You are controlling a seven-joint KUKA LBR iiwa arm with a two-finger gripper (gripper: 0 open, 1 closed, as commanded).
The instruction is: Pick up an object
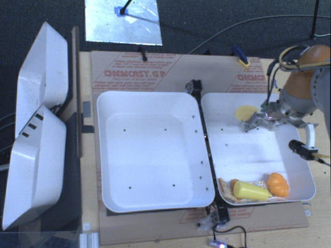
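1. Carrying everything, the desk (170, 66) bears two shallow white bins side by side on printed cardboard.
2. The left bin (150, 149) sits just beside the right bin (258, 156), their inner rims nearly touching.
3. The grey arm (305, 94) reaches in from the right over the right bin's far corner.
4. The pincer (254, 122) hangs low by a pale yellow object (245, 112) near the bin's far wall; whether it is spread or pressed together, I cannot tell.
5. A yellow banana-like object (251, 191) lies along the near wall.
6. An orange fruit-like object (278, 184) rests just beside it, toward the near right corner.
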